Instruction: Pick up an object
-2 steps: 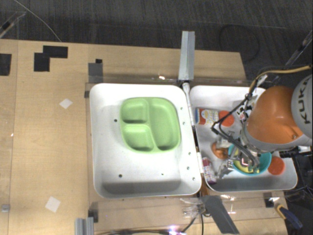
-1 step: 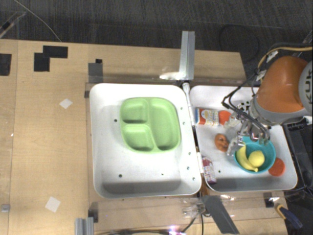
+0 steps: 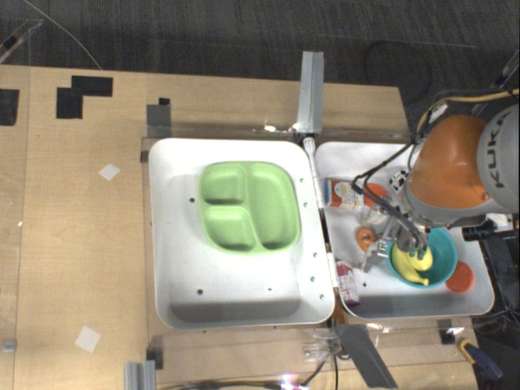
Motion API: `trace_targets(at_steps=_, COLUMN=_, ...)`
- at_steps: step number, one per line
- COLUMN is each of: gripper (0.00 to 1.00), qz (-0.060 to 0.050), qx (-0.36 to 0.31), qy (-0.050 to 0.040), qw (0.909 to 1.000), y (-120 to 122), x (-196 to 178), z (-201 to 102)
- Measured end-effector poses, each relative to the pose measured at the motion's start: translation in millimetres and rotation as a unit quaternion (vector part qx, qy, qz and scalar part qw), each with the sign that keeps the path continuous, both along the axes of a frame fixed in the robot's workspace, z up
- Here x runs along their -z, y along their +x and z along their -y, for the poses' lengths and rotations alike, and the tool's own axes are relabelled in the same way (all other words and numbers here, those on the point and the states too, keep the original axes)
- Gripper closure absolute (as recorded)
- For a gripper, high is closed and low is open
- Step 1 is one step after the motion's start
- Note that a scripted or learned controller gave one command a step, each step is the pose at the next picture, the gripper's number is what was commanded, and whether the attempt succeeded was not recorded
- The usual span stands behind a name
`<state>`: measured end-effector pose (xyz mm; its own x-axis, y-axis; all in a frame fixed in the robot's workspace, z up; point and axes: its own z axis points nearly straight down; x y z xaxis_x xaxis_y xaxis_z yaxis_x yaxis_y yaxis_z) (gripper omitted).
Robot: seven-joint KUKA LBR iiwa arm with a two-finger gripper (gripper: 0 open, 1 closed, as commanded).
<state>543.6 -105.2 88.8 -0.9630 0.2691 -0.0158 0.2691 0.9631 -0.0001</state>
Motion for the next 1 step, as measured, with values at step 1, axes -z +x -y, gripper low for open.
trace_targets(at_steps=1, gripper=0.0, qz=0.005, qx=0.042, qy=0.0007, qw=0.9991, y=-41.2, x=-1.0, z=-18.9)
